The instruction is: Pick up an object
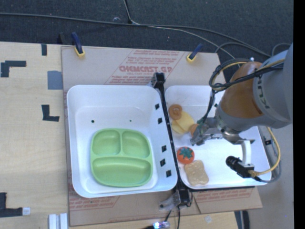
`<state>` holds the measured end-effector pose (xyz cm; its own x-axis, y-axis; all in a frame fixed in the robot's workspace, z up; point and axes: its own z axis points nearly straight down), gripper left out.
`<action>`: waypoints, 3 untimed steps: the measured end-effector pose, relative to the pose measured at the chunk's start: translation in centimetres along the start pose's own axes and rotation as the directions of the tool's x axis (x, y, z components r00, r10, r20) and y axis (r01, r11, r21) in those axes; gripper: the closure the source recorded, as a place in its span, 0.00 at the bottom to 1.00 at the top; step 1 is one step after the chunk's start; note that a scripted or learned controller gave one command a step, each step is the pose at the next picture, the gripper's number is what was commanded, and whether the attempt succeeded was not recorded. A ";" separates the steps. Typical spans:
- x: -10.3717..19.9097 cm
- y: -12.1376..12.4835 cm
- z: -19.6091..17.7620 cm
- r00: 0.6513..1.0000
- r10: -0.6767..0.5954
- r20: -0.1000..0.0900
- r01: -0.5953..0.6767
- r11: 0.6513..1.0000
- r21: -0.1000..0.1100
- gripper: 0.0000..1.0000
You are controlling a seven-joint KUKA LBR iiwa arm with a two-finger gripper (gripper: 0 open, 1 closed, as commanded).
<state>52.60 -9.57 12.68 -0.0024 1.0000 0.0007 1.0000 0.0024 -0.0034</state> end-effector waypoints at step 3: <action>0.2 0.7 -15.6 1.000 0.001 0.002 -0.001 1.000 -0.008 1.00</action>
<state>53.37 -9.42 28.30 -0.0014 1.0000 -0.0015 1.0000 0.0014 0.0050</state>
